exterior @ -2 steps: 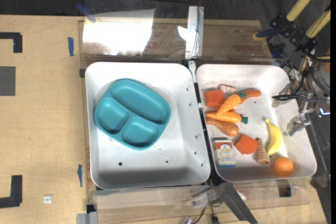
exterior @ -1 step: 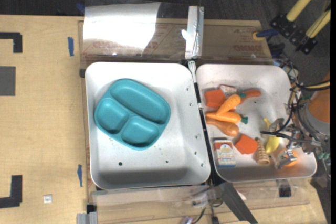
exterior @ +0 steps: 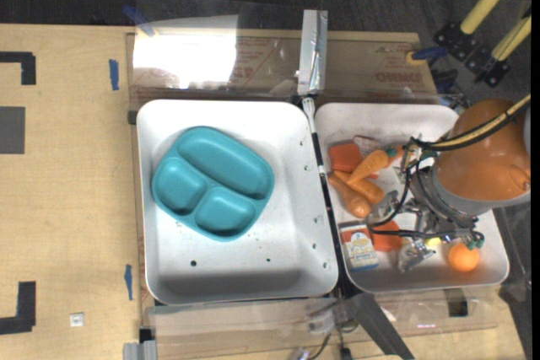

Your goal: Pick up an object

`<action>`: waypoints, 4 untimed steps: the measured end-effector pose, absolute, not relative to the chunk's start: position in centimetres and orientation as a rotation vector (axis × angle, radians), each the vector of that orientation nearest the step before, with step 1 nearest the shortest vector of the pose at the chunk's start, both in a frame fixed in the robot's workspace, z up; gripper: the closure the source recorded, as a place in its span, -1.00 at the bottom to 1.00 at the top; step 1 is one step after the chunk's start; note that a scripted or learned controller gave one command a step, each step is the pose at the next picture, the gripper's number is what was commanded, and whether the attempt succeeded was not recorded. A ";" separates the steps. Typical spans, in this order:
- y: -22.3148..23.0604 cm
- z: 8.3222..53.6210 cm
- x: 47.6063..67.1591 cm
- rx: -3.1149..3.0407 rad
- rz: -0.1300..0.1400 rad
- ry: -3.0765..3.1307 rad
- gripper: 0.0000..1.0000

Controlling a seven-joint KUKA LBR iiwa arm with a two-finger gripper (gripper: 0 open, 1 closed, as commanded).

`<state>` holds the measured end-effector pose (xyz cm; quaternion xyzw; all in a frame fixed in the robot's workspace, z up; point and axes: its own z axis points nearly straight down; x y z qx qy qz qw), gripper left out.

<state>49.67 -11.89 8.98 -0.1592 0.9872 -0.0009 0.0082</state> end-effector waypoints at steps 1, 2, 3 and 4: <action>-10.9 9.0 50.5 -0.746 -0.014 3.035 -1.00; -10.1 9.0 49.9 -0.879 -0.013 2.997 -1.00; -10.1 9.0 50.2 -1.008 -0.015 2.955 -1.00; -9.8 9.0 49.7 -1.020 -0.014 2.951 -1.00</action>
